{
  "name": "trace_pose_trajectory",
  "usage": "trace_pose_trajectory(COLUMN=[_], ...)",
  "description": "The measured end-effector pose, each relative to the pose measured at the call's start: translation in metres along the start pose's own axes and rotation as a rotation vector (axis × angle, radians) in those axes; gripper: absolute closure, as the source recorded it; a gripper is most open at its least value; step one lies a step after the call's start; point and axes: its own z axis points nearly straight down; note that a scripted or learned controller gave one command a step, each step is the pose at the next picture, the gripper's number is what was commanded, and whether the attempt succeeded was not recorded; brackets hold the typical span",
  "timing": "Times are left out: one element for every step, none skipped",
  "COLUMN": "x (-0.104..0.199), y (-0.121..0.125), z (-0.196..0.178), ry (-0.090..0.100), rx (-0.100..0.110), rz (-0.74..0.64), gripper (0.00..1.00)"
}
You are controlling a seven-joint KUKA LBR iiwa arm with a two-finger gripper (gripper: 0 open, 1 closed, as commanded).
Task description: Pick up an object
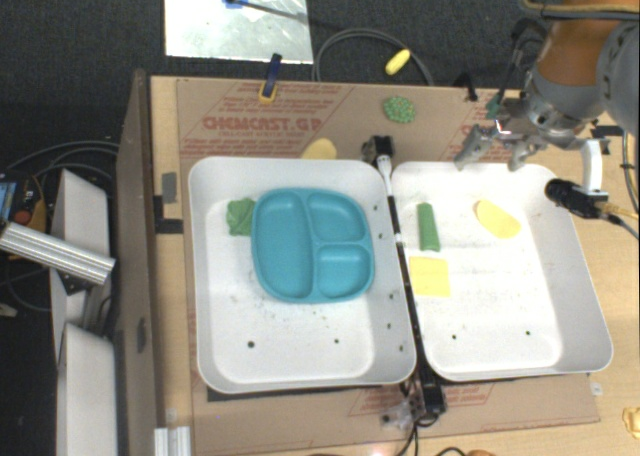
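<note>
The two fingers of the gripper (497, 151) stand spread apart with nothing between them, poised over the far rim of the right bin (575, 289). Behind them the grey arm (585, 39), with its orange band, enters from the right. Candidate objects in the right bin: a yellow oval piece (497, 219) nearest the gripper, a green stick (428, 227) near the inner wall, and a yellow square (430, 276) just in front of it. The left bin (215, 244) bears a blue divided plate (311, 245) with a green scrap (240, 215) at its edge. The step in hand appears to be the approach; the next move calls for centring over one object and descending before closing.
</note>
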Motion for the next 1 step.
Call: trace_pose_trajectory(x=[-0.0182], y=[-0.0540], z=[0.0799], ry=[0.001], rx=[0.010], rz=[0.005], gripper=[0.00])
